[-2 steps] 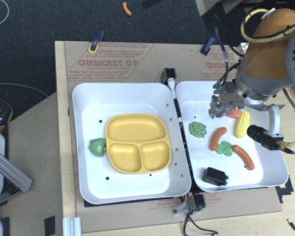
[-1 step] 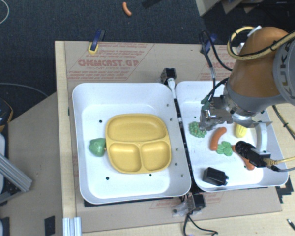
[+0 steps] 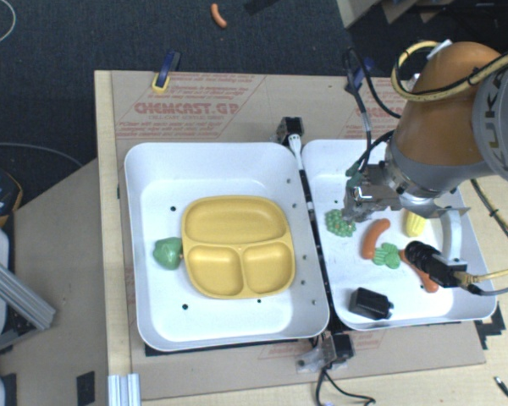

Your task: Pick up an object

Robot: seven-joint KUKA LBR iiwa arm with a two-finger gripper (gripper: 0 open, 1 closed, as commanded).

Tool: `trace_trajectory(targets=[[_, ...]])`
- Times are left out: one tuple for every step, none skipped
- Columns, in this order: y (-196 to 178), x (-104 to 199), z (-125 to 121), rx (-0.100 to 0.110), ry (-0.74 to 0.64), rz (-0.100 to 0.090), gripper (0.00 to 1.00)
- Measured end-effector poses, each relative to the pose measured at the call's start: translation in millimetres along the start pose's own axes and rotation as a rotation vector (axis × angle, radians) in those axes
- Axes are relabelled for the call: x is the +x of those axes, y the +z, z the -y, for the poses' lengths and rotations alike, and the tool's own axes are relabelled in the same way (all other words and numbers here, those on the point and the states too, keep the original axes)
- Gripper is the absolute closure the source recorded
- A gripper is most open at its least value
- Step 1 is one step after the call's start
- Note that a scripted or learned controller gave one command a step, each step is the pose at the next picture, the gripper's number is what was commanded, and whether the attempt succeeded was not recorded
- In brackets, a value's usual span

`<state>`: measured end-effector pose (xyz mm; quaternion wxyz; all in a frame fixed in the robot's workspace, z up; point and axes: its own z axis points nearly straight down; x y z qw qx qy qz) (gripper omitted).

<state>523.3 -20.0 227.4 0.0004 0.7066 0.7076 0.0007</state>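
Note:
My gripper [image 3: 354, 206] hangs low over the left part of the right bin [image 3: 457, 315], reaching in from the right. Just below its tip lies a small green broccoli-like piece [image 3: 339, 223], touching or nearly touching it. An orange sausage-shaped piece [image 3: 372, 237] lies a little to the right, beside a green leafy piece [image 3: 388, 255]. A yellow corn piece [image 3: 415, 223] sits under the wrist. A small red-orange piece [image 3: 429, 282] lies toward the bin's right. A black block [image 3: 371, 303] rests near the front edge.
The left bin [image 3: 152, 176] holds a yellow divided plate [image 3: 237, 245] with a green round piece [image 3: 167, 252] at its left. A black divider [image 3: 309, 218] runs between the bins. An orange bit [image 3: 218, 15] lies on the dark floor beyond the bench.

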Motion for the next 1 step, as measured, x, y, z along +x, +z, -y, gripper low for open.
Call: trace_trajectory(targets=[[6.9, -8.0, -9.7, 0.000, 0.002, 0.001, 1.00]])
